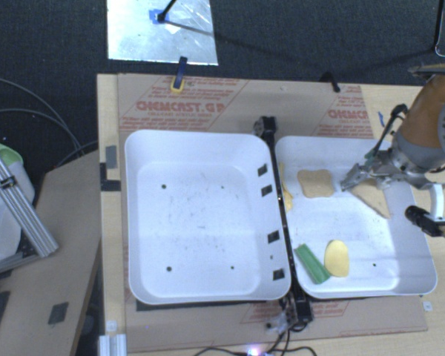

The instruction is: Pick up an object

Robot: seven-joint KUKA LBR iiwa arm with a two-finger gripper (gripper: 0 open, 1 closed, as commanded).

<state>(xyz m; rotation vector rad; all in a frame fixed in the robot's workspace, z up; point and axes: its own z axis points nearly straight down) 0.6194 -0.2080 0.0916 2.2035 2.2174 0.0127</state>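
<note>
Two white bins are sitting on a cardboard-covered bench [208, 99], and I am hovering my gripper [354, 180], fingers spread and holding nothing, over the right bin [408, 277]. I am aiming at the tan piece [316, 183] just beside my fingertips; centring over it before descending should help.

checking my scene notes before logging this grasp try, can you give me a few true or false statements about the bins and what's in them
1. The green object lies in the right bin. True.
2. The yellow object lies in the left bin. False: it lies in the right bin, beside the green object.
3. The end effector is over the right bin. True.
4. The tan square piece sits at the right bin's near edge. False: it is toward the far side.
</note>
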